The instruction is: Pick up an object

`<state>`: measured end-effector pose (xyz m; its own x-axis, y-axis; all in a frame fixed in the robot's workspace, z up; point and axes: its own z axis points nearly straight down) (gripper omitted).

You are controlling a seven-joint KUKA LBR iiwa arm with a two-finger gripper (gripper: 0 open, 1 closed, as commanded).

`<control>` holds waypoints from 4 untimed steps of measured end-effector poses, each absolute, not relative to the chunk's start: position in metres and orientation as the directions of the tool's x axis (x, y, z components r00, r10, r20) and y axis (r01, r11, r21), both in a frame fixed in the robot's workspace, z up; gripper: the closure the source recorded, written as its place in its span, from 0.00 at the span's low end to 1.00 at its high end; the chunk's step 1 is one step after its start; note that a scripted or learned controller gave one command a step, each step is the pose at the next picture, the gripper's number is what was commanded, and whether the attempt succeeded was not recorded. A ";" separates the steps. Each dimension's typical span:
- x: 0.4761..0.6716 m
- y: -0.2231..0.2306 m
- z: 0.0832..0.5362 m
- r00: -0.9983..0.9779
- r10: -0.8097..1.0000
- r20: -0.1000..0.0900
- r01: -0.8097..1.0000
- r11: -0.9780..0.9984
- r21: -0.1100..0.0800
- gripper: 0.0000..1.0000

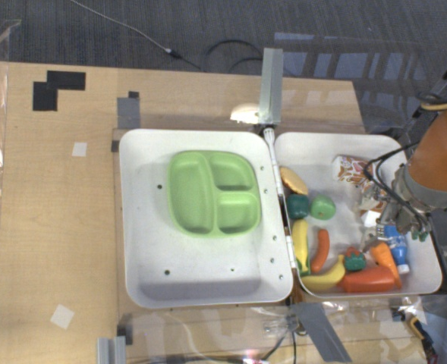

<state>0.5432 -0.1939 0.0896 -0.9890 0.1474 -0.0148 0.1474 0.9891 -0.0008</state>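
Green tray [212, 193] in left bin [143, 226] (toy food rightward).

No text, label, brand or number can be read. The snack packet [350, 170] in the right bin [428, 279], beside the green ball [322, 207], bears a red and white print too small to make out.

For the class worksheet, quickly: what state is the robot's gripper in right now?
Gripper: low in the right bin among the toys; whether it holds anything cannot be told.
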 end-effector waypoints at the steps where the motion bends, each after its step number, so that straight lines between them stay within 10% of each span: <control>1: 0.550 -0.178 0.090 -0.970 0.244 -0.014 0.244 0.970 -0.001 0.00; 3: 0.534 -0.205 0.089 -0.926 0.377 -0.015 0.377 0.926 0.003 0.00; 4: 0.537 -0.205 0.103 -0.929 0.369 -0.025 0.369 0.930 0.003 1.00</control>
<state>0.5374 -0.2050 0.1035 -0.9292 0.3687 -0.0254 0.3687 0.9295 0.0034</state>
